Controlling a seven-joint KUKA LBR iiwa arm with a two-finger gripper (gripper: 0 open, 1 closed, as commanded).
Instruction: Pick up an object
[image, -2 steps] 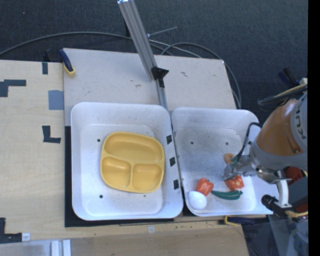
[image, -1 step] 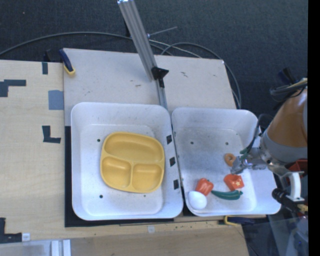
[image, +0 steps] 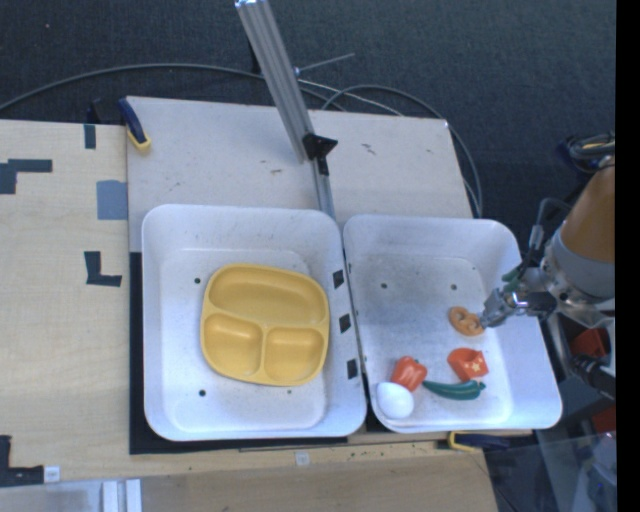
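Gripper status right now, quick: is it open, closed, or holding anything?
Gripper: low in the right bin, right beside the small orange-tan piece; whether it is open, closed or gripping that piece cannot be told.

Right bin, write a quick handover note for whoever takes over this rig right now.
Hand: low in the right white bin, touching the small tan ring-shaped item; grip state unclear.
Also in that bin: orange-red pepper-shaped toy, second orange-red chunk, dark green curved toy, white egg-shaped ball.
Left white bin: yellow divided plastic tray.
Done: nothing lifted.
Left: grasp one object and raise it.
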